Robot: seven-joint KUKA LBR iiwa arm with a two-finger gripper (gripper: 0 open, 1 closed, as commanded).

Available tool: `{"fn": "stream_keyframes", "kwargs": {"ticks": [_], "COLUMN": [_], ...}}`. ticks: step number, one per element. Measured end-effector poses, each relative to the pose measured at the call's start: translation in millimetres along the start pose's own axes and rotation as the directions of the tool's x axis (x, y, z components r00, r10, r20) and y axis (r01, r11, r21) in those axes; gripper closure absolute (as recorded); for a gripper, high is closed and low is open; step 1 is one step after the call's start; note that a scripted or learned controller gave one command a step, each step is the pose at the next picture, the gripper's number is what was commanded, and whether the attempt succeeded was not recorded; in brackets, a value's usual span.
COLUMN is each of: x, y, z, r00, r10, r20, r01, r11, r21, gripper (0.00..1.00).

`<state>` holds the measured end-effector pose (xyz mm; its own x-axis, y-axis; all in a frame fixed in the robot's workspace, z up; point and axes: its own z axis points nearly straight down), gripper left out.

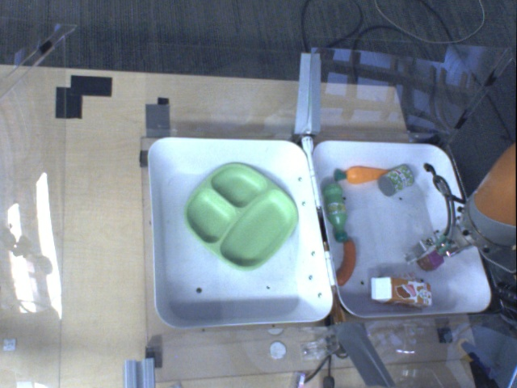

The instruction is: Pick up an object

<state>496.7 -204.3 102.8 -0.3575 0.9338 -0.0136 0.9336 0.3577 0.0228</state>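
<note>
1. As the camera looked down at a slant, two shallow white bins sat side by side on the bench: the left bin [166, 217] and the right bin [460, 297].
2. The left bin held one green divided plate [241, 214], lying flat near the bin's middle, with three compartments facing up.
3. The right bin held several small objects:
   - an orange carrot [365, 175] near the far wall, lying crosswise;
   - a grey-green can [396, 179] just beside the carrot's right end, tipped on its side;
   - a green bottle [336, 208] along the left wall;
   - a red-orange sausage [347, 262] nearer the camera than the bottle, also along the left wall;
   - a carton [401, 291] with a white end, lying near the near wall.
4. The arm [497, 204] entered from the right, its orange band visible at the frame edge.
5. The gripper [435, 253] was low in the right part of the right bin, well apart from the carrot and the bottle.
6. A small purple object [432, 259] lay at the fingertips. Whether it sat between the fingers or merely beside them could not be told, nor whether the pincer was open or closed.
</note>
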Motion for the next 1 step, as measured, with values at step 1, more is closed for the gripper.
{"fn": "stream_keyframes", "kwargs": {"ticks": [1], "x": [55.5], "y": [60.6], "z": [-95.2], "r00": [0.983], "r10": [0.185], "r20": [-0.006], "r01": [-0.185], "r11": [0.983], "r21": [0.015], "gripper": [1.0]}}
